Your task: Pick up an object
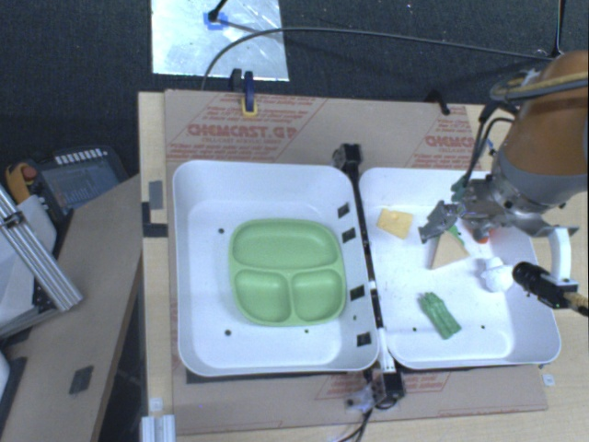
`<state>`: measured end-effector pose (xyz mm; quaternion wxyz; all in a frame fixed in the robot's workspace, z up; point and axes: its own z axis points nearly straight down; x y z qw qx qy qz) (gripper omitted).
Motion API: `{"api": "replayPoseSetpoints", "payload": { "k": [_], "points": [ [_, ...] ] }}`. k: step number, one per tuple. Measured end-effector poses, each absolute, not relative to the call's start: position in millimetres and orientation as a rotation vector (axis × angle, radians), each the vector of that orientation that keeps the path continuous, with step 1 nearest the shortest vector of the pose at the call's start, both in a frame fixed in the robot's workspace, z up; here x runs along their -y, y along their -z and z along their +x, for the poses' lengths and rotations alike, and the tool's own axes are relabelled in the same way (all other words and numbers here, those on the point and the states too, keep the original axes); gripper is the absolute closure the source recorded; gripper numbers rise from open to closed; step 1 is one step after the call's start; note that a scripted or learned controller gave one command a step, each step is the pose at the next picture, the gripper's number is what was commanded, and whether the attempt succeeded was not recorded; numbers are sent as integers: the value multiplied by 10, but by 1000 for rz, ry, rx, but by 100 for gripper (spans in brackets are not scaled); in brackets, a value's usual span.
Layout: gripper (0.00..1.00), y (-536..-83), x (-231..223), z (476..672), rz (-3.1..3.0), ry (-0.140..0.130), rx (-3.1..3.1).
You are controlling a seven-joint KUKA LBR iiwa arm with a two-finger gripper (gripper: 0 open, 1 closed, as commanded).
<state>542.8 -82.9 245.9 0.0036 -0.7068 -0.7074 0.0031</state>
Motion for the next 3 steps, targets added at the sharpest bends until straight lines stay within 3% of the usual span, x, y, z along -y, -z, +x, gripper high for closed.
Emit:
{"api": "replayPoseSetpoints", "payload": {
  "k": [1,3],
  "points": [
    [0,-2512,828,5449,-2219,1,2225],
    [0,-1631,836,5472,-2219,-3,2220]
  ]
}}
